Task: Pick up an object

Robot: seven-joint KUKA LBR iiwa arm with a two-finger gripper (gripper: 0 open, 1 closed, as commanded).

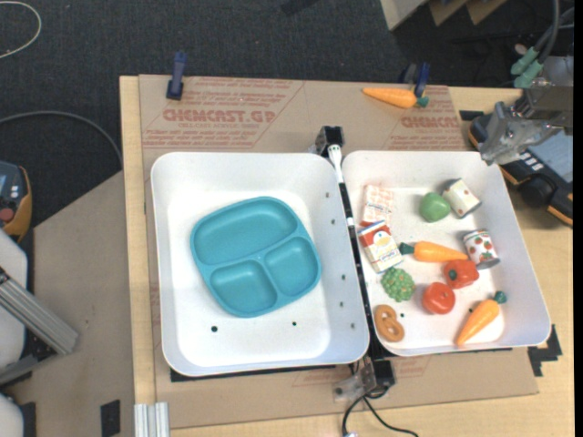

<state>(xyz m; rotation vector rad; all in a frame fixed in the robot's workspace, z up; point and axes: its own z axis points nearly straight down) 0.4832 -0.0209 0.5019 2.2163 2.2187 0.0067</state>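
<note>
two shallow white bins lie side by side on a brown board: the left bin [173, 244] and the right bin [524, 271], their inner edges touching along a black hinge strip. the left bin holds a teal divided plate [255, 255], tilted a little, with three compartments.

the gripper [501, 139] sits at the right edge of the picture, above the far right corner of the right bin, apart from every toy; whether its claw is spread or pressed together i cannot tell, and nothing shows between its tips.

the right bin carries the toy food. a red and white carton [378, 244] lies by the hinge with a second pale carton [377, 200] just beyond it. a carrot [478, 321] lies near the front right corner, and a slimmer carrot [439, 252] sits mid-bin. a green apple [435, 208] rests beside a small white box [462, 197]. a red tomato [438, 299] and a red pepper [461, 273] sit close together, next to a small can [479, 247]. broccoli [397, 284] lies just behind a pretzel [388, 322].

a loose carrot [390, 96] lies on the board beyond the bins, beside a blue clamp [421, 82]; another blue clamp [176, 76] grips the far left edge.
</note>
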